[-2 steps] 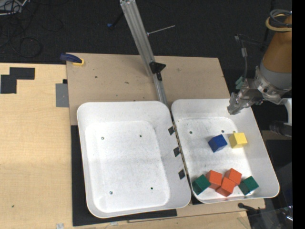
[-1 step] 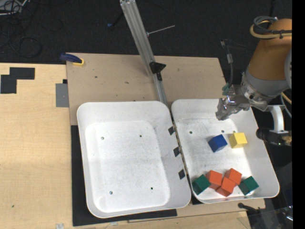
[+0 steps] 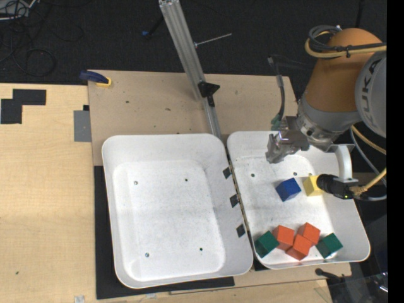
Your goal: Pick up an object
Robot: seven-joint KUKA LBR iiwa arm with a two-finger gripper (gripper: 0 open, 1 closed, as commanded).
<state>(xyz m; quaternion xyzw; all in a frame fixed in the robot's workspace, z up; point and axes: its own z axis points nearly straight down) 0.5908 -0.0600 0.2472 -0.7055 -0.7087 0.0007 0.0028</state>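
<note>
The arm (image 3: pixel 341 74) hangs over the right bin (image 3: pixel 353 232), its gripper (image 3: pixel 276 150) above and left of the blue cube (image 3: pixel 288 189), finger state impossible to tell, so it should centre squarely over that lone cube before descending.

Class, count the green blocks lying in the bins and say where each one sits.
2. One green block lies at the left end of the cluster near the right bin's front edge; the other lies at the cluster's right end. The orange blocks between might hide more.
</note>
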